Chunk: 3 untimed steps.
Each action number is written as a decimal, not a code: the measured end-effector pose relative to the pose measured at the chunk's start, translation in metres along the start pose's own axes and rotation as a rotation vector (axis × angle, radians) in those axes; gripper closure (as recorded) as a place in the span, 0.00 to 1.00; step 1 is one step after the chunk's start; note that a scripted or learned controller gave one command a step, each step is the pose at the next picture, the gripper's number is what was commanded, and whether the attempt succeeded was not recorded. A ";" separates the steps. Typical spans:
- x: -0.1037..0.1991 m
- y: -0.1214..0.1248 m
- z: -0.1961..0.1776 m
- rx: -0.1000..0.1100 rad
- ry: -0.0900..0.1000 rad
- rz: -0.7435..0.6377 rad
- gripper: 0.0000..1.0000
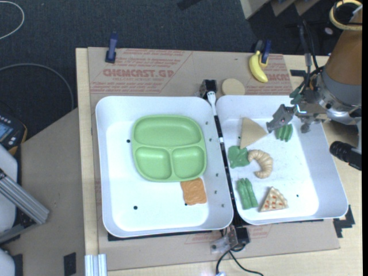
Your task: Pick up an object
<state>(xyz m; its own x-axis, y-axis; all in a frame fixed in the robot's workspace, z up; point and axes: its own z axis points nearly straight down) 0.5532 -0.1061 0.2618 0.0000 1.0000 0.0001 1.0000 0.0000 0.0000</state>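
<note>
Green toy [284, 133] lies partly hidden beneath the jaws [289, 119], grip unclear.

Pincer [286, 121] low, arm from right

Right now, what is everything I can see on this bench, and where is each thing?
Bins: two, white, side by side.
Divided plate: one, green, left bin.
Toast piece: one, orange-brown, left bin, below the plate.
Wedge: one, tan, right bin.
Croissant: one, tan, right bin, middle.
Pizza slice: one, right bin, near edge.
Green food pieces: three, right bin.
Banana: one, yellow, behind the bins.
Disc: one, beige, behind the bins.
Gripper: one, grey, above the right bin.
</note>
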 end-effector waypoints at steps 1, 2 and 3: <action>0.040 -0.053 -0.007 0.005 0.003 -0.003 0.00; 0.058 -0.074 -0.097 -0.007 0.000 -0.003 0.00; 0.057 -0.073 -0.104 -0.005 -0.001 -0.002 1.00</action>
<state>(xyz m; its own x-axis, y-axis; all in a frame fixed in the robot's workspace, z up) 0.4805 -0.0492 0.3655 -0.0015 1.0000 -0.0010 1.0000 0.0015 0.0048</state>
